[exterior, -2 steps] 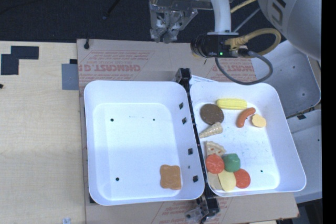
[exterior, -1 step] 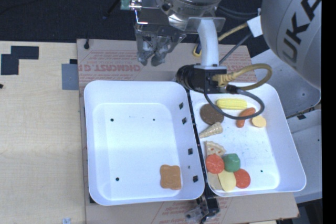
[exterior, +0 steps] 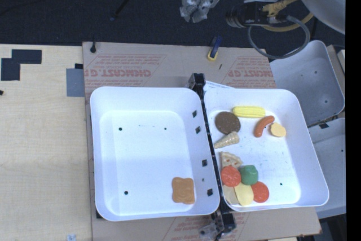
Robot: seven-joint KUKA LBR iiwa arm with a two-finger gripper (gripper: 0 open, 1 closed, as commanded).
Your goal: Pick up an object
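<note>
My gripper (exterior: 194, 11) hangs high at the top of the view, above the far edge of the bench and well away from both bins, with nothing between its fingers. The right bin (exterior: 293, 138) holds several toy foods: a yellow corn cob (exterior: 249, 112), a brown round patty (exterior: 227, 122), a sausage (exterior: 263, 126), an orange slice (exterior: 277, 130), a cone (exterior: 227, 140), a red tomato (exterior: 230, 176), a green block (exterior: 248, 174), a yellow piece (exterior: 244, 195) and a red piece (exterior: 260, 192). In the left bin (exterior: 107, 149) lies an orange waffle-like piece (exterior: 183, 190) near the front right corner.
The bins rest on a cardboard sheet (exterior: 146, 68) on the wooden bench. A small blue and yellow clip (exterior: 214, 48) lies on the cardboard behind the bins. Black clamps (exterior: 197, 80) join the bins at the middle. Cables hang near the arm at top right.
</note>
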